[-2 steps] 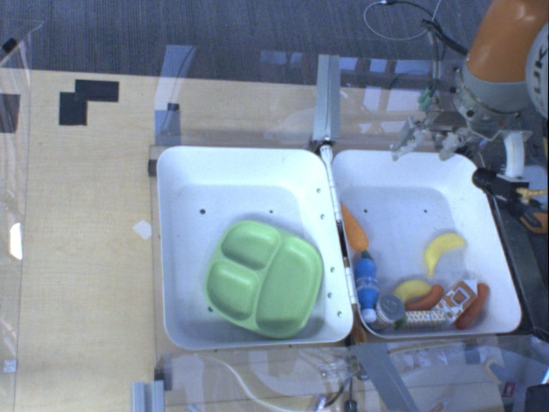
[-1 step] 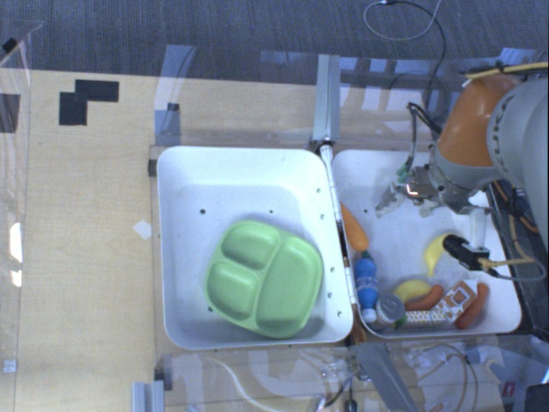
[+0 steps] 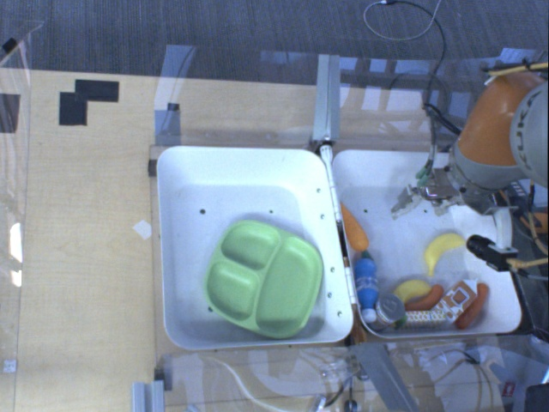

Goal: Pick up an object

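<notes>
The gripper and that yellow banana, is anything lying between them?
No. In the camera view, only bare white floor of the right bin lies between the gripper and the banana.

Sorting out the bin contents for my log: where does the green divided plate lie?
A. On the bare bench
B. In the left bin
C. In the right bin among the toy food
B: the green divided plate lies inside the left bin.

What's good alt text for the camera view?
The gripper hangs over the right bin, above a banana, carrot, bottle, can and sausages along its near side. The left bin holds a green tray.
</notes>
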`<state>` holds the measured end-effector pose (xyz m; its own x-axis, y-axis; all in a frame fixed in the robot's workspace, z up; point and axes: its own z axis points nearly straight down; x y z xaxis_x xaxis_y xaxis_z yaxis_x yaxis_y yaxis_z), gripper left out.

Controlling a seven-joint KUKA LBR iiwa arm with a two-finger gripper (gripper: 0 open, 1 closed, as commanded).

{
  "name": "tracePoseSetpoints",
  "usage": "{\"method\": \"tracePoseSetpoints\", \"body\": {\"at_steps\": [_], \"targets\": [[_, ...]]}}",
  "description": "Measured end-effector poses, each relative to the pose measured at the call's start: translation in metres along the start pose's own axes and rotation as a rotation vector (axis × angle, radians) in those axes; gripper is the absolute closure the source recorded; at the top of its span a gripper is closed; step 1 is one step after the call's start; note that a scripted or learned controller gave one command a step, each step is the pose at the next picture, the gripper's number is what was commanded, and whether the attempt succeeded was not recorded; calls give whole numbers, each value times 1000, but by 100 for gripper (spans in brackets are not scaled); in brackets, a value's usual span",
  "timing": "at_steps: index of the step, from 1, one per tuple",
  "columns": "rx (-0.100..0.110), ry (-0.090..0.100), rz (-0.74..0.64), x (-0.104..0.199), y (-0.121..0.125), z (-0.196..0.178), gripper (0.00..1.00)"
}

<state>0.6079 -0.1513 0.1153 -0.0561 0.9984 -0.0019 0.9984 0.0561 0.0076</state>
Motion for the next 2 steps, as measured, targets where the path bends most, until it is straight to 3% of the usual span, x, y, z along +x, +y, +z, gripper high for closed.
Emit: {"method": "tracePoseSetpoints", "body": {"at_steps": [1,2], "targets": [[-1,0,-153,22,40,2,0],[-6,-1,-418,18,-5,25,0]]}}
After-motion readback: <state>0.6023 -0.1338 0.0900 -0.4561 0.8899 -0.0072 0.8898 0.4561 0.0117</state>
